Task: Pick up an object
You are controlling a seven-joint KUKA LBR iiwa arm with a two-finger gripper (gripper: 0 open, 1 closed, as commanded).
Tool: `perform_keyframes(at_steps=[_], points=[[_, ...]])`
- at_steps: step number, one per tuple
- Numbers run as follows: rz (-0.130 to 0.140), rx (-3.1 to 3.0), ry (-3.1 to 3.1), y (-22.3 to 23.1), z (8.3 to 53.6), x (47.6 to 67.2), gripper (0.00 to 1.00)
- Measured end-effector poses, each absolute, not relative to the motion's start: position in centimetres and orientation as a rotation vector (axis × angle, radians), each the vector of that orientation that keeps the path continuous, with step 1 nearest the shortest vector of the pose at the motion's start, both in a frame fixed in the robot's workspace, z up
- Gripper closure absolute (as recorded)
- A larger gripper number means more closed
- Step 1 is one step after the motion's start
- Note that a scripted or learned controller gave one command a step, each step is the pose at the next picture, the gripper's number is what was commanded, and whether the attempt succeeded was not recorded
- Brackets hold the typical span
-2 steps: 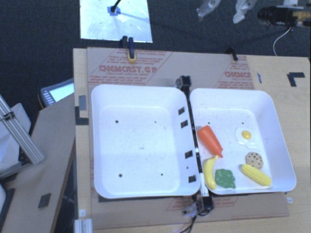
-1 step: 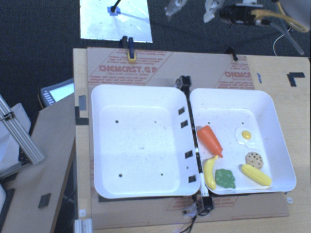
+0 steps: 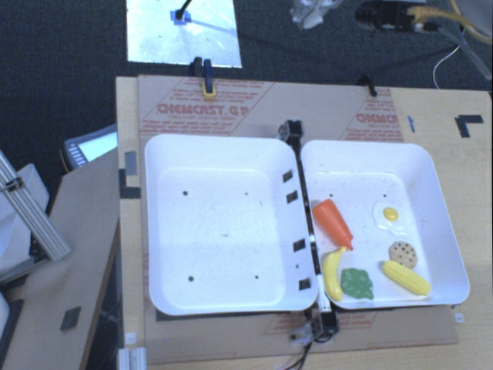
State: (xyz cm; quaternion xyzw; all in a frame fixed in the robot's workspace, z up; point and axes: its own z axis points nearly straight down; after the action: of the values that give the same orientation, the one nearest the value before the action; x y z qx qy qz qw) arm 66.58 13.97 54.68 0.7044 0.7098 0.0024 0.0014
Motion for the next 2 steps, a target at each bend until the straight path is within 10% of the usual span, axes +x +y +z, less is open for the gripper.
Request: perform_keyframes(at_steps=[1,2], points=[[0.0,2.213,2.231,21.6,49.3,64.9,1.0],[-0.023,2.22,2.235,23.5,33.6,60.9,1.0]])
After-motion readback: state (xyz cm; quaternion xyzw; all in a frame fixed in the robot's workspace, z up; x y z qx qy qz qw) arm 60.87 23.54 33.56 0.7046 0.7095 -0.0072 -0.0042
